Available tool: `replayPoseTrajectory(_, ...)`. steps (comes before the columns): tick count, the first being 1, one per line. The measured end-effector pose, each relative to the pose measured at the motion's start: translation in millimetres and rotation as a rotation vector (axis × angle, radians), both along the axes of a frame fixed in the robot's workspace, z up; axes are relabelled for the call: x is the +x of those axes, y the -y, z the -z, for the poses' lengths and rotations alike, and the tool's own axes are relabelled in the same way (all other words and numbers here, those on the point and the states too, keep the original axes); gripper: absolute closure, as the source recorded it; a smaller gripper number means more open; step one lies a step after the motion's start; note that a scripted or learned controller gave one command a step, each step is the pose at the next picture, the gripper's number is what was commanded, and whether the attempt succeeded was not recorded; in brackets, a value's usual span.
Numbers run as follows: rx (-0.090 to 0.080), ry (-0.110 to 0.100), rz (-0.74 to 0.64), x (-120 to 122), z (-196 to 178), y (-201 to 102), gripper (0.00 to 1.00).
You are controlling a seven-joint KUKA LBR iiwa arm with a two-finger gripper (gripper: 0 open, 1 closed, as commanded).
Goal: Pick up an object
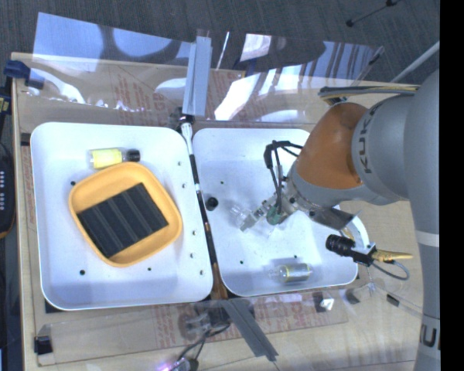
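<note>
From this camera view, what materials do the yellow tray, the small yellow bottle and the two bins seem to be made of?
The yellow tray looks like matte moulded plastic with rounded edges; its dark ribbed insert may be rubber or plastic. The small yellow bottle seems plastic, with a dark cap, though it is too small to be sure. The left bin and the right bin look like smooth white plastic, slightly glossy.

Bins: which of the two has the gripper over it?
The right bin. The gripper hangs over its middle, near a small clear cylinder; the left bin holds the yellow tray.
</note>
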State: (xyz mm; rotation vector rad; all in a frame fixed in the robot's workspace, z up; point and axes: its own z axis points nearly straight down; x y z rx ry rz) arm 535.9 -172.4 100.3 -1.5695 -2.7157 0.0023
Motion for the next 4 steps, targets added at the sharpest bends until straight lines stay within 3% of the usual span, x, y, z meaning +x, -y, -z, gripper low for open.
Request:
replayPoseTrajectory(1, -0.002, 0.005, 0.087, 90.1, -53.0, 7.5, 1.0)
replayPoseTrajectory(2, -0.001, 0.0, 0.044, 117.0, 9.0, -56.5, 1.0)
replayPoseTrajectory(3, -0.002, 0.007, 0.055, 121.9, 6.2, -8.1, 1.0)
replayPoseTrajectory(4, -0.002, 0.007, 0.095, 121.6, -151.2, -30.1, 1.0)
